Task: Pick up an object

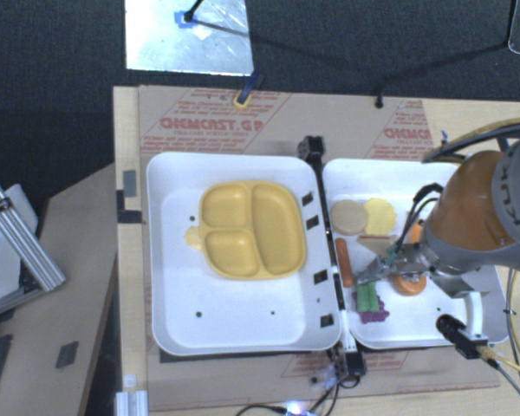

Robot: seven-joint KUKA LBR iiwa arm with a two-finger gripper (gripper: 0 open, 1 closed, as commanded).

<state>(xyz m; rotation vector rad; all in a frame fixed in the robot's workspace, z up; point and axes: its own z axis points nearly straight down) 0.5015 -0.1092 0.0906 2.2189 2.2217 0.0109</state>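
Observation:
My gripper (374, 273) hangs low over the right bin (399, 173), near its left side, with the grey fingers pointing left. Just beside its tip lie an orange carrot-like stick (344, 262) and a green piece (365, 298) with a purple piece (375, 315) under it. An orange round item (408, 284) sits right under the wrist. Farther back lie a tan disc (349, 217) and a yellow disc (380, 215). Nothing is visibly between the fingers.
The left bin (169, 258) holds a yellow three-compartment tray (247, 229). A black divider with clips (322, 232) runs between the bins. The arm's orange band (468, 202) and cables cover the right bin's right side.

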